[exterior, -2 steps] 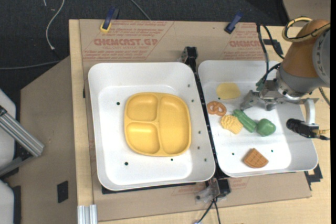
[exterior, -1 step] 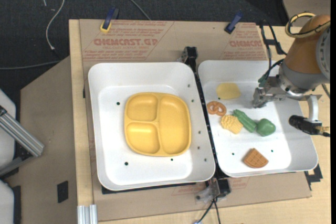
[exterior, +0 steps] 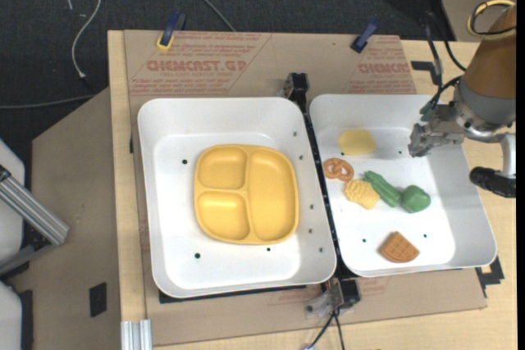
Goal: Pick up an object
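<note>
Right bin point(exterior: 472, 246), nearest first: waffle piece point(exterior: 399, 247) by the front wall; corn cob point(exterior: 361, 193) touching a green vegetable point(exterior: 398, 193); pretzel point(exterior: 337, 170); pale yellow piece point(exterior: 357, 142). Left bin point(exterior: 164, 258): yellow divided plate point(exterior: 246, 194). Arm enters from the right, wrist bent down; gripper point(exterior: 424, 137) above the right bin's far side, jaw state cannot be told, nothing visibly held.

Glossy yellow plastic plate point(exterior: 246, 194), smooth white plastic bins point(exterior: 164, 135), matt brown cardboard sheet point(exterior: 246, 53) beneath
</note>
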Tool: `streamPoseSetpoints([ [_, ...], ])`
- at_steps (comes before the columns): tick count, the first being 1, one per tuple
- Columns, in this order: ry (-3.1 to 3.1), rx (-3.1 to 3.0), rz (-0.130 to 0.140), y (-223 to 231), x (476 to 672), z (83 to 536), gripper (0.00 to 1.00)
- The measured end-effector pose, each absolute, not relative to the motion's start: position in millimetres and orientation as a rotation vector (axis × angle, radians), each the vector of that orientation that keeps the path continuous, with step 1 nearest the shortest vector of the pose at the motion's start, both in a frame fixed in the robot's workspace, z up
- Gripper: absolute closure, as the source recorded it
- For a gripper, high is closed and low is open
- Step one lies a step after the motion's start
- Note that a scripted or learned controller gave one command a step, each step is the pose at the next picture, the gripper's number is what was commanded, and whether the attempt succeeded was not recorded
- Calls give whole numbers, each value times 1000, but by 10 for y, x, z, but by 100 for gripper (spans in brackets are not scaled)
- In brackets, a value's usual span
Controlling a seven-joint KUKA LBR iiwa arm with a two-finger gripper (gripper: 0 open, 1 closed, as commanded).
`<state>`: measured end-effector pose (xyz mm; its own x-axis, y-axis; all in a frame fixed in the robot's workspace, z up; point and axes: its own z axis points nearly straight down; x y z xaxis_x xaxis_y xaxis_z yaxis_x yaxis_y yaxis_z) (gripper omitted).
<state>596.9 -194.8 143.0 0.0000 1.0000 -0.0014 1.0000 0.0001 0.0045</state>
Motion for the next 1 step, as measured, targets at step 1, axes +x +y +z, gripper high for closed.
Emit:
streamPoseSetpoints([
  [1,2219,2214,7,-1899,5986,2072,100],
])
